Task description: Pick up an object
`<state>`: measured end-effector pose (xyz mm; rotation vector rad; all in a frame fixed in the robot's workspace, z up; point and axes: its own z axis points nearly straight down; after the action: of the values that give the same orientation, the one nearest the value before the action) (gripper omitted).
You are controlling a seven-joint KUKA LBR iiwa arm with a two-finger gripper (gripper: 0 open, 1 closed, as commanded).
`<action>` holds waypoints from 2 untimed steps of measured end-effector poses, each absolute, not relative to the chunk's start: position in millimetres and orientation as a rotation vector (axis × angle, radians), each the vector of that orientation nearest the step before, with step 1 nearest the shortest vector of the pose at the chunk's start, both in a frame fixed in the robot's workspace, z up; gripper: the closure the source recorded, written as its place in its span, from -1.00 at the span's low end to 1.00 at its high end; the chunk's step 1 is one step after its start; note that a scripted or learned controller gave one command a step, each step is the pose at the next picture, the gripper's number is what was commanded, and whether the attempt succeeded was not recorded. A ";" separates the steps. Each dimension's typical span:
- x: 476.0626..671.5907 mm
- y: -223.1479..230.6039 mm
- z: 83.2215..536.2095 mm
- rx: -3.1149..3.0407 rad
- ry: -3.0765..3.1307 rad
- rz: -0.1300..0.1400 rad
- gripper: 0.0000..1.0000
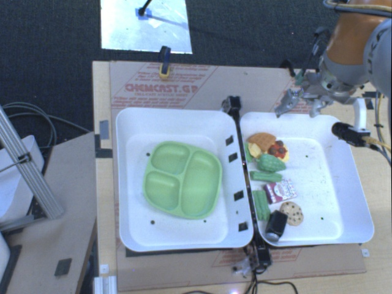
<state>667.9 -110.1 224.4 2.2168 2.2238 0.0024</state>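
The right bin [343, 188] holds a cluster of small toy items along its left side: a tan waffle-like piece [261, 141], red berries [280, 147], a leafy green piece [271, 162], a green bean pod [266, 176], a maroon and white packet [280, 192], another green piece [261, 204], a chocolate-chip cookie [293, 213] and a black block [275, 225]. My gripper [302, 103] hangs above the far rim of the right bin, up and right of the waffle, with its two fingers spread and nothing between them.
The left bin [131, 225] bears a green three-compartment plate [183, 178]. Black clips run down the divider between the bins [238, 164]. A black fitting [344, 131] juts in over the right bin's far right rim. A silver sheet [146, 17] lies beyond the bench.
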 end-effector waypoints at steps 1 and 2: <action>670.3 -30.2 365.4 2.199 2.228 0.021 -1.00; 668.9 49.9 374.7 2.207 2.232 0.008 -1.00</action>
<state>668.9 49.9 374.7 2.2072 2.2325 0.0077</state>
